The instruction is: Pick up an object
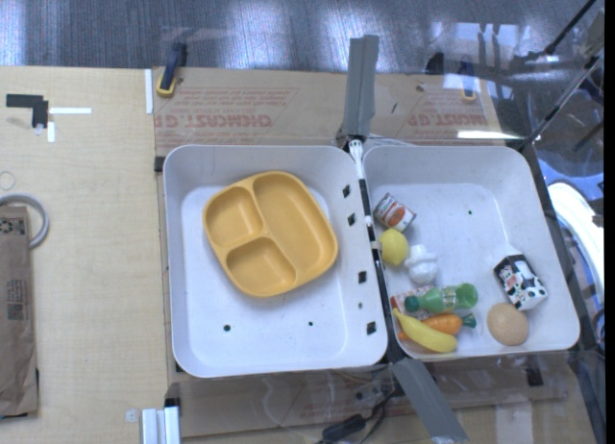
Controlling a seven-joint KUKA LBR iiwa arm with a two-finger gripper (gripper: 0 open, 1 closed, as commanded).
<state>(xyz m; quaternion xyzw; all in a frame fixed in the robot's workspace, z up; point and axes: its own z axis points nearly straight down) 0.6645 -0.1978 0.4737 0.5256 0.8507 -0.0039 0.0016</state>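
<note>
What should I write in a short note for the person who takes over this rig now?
End effector: state cannot be judged now.
Left bin: holds the yellow divided plate.
Right bin: small can, lemon, white piece, green bottle, carrot, banana, egg, cow-print carton.
Done: nothing lifted.
Left: pick up one object.

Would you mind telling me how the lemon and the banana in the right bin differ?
The lemon is short and rounded, while the banana is long and curved. The lemon lies midway along the divider beside a white object; the banana lies at the bin's near edge, against a carrot. Both are yellow and in the right bin.
</note>
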